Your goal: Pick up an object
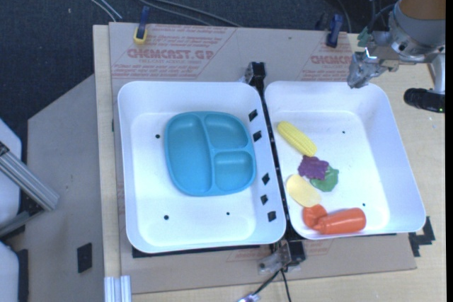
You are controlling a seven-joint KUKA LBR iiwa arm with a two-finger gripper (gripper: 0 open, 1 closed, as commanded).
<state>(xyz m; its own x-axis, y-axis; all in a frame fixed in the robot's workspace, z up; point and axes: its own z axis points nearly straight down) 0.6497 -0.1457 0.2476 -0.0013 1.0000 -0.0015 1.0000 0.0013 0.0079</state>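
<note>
Orange carrot [342, 221] lies clear; pincer [357, 74] fingers too small to read.

Toy foods in the right bin [368, 117]

A yellow corn cob [296, 138] lies slanted in the left part. Below it, purple grapes [313, 167] touch a green piece [327, 182]. A pale yellow piece [303, 191] lies just beside these, by the left wall. An orange-red carrot [340, 221] lies crosswise at the near wall, its left end touching a small red piece [312, 213].
</note>
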